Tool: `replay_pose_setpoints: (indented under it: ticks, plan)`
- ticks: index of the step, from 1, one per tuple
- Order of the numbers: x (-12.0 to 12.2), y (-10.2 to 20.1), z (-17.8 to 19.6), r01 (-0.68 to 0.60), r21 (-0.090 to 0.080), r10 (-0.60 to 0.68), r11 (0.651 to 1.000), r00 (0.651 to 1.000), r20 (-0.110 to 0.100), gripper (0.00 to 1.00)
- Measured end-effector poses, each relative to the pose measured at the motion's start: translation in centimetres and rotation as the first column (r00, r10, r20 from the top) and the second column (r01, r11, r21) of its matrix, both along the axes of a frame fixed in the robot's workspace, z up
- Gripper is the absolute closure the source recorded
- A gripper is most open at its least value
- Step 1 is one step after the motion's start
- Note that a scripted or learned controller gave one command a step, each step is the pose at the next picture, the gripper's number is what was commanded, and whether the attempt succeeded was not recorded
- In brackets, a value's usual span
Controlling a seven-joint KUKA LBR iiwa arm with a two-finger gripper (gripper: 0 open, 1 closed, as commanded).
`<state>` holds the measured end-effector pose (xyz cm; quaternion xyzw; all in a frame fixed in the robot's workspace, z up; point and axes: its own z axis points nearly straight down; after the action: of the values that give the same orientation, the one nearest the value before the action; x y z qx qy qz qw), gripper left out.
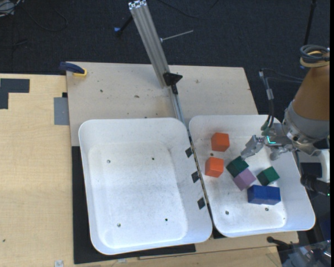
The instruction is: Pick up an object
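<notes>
My gripper (pixel 264 151) hangs over the right bin (pixel 300 218), fingers apart and holding nothing, just right of the dark green block (pixel 237 165). Near it lie a purple block (pixel 245 178), green cube (pixel 268 176), blue block (pixel 264 194) and two orange cubes (pixel 220 142).

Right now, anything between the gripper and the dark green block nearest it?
Nothing visible. The gripper sits over the right bin, just up and right of the dark green block, with bare bin floor between. The purple block touches that block on its far side, away from the gripper.
</notes>
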<state>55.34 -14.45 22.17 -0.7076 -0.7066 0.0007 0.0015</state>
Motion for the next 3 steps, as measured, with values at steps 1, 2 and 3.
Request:
replay_pose_setpoints:
  ticks: [1,2,3]
  plan:
    - [-0.2,0.7,-6.3,-0.001,0.001,0.001,1.000,1.000,-0.007,0.00]
    - [-0.1,0.4,-10.3,-0.002,-0.001,0.002,1.000,1.000,0.003,0.00]
    - [-0.1,0.4,-12.9,0.001,-0.001,-0.001,1.000,1.000,0.001,0.00]
